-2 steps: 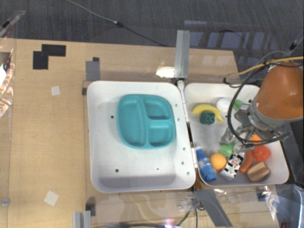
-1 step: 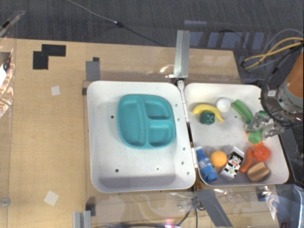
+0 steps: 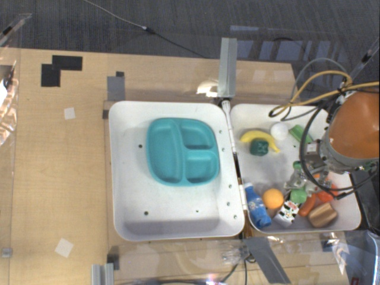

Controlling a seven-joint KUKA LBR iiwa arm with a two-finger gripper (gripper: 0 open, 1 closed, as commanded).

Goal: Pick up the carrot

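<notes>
Orange carrot (image 3: 310, 203), lying diagonally

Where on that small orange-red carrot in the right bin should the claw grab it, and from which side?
Probably across the middle of the orange-red carrot, coming straight down from above. It lies flat and slanted on the floor of the right white bin, so closing across its narrow width suits it. A brown bread-like piece and a small green toy crowd it, leaving little room. The gripper hangs just above.

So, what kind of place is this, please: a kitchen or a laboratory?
Probably a robot laboratory bench, not a kitchen. Two white bins sit fixed on a wooden table, the arm's gripper hangs over toy food such as a carrot and banana, and cables run loose.
</notes>
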